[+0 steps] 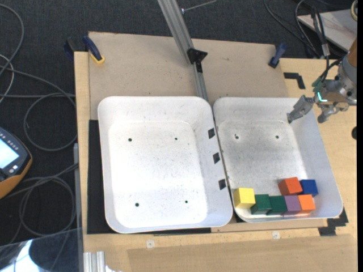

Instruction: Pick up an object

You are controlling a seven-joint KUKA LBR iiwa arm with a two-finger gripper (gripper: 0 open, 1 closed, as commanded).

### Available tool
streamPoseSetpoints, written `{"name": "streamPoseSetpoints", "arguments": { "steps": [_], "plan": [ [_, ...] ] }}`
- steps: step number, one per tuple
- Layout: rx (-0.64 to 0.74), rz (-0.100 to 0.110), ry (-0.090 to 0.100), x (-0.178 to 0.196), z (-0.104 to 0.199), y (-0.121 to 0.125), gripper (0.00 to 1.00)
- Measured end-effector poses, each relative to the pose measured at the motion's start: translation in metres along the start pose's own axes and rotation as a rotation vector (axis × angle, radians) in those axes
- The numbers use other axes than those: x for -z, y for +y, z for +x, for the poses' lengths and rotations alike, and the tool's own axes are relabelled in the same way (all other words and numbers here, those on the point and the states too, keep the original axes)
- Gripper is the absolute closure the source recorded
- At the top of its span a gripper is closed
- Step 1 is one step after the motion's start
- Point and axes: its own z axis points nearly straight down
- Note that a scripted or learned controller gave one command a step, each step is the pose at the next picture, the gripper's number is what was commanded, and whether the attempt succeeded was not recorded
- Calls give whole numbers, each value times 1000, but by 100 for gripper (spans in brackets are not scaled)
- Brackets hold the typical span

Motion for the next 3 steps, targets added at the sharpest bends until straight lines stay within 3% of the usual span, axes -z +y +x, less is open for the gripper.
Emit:
{"name": "streamPoseSetpoints", "arguments": {
  "steps": [1, 3],
  "plan": [
    [1, -4, -1, 2, 0, 1, 0],
    [0, 2, 0, -117, 6, 2, 0]
  ]
}}
